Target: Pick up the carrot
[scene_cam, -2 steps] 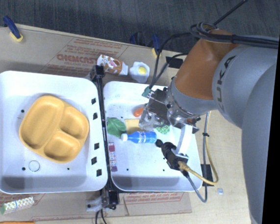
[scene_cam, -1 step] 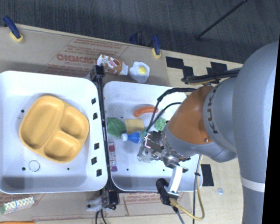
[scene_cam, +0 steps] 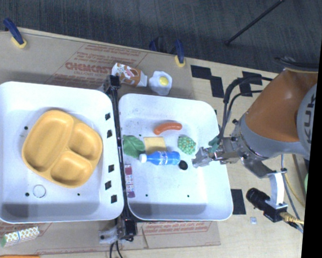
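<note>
The cardboard under the bins has red writing, too blurry for me to read. The right bin (scene_cam: 142, 206) holds the carrot (scene_cam: 167, 127), which lies near its far wall. Just in front of the carrot sit a yellow block (scene_cam: 154, 143), a green leafy toy (scene_cam: 133, 145), a blue bottle (scene_cam: 161, 158) lying down, and a green bumpy ball (scene_cam: 186, 144). The left bin (scene_cam: 5, 156) holds a yellow tray (scene_cam: 62, 147). My gripper (scene_cam: 195, 160) hovers to the right of the carrot, past the ball, near the bottle's black cap. I cannot tell how wide it is.
</note>
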Tool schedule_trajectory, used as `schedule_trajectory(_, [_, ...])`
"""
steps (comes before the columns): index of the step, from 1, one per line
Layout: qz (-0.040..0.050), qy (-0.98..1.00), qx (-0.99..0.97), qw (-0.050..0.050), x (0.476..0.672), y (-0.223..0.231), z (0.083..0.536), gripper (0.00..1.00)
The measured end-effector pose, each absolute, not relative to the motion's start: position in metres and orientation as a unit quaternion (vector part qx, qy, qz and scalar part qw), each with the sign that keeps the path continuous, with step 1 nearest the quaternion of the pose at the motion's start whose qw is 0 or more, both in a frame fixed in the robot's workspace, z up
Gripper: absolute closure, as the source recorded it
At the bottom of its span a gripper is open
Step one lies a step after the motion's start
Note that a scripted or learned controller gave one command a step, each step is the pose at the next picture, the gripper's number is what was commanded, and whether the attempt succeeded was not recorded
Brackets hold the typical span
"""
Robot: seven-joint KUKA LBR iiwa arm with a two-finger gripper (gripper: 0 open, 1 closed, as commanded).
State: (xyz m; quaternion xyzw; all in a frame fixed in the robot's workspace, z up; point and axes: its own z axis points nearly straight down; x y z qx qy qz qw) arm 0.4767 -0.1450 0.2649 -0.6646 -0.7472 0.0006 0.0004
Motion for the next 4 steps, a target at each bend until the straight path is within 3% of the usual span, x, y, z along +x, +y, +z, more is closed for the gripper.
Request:
schedule_trajectory(1, [0.0007,-0.801,-0.599,0.000,0.477,-0.212,0.310,1.00])
schedule_trajectory(2, [0.0003,-0.879,-0.476,0.002,0.476,-0.211,0.220,1.00])
schedule_trajectory(3, [0.0004,-0.879,-0.476,0.002,0.476,-0.211,0.220,0.00])
schedule_trajectory(4, [0.0006,-0.860,-0.510,0.000,0.544,-0.211,0.263,0.00])
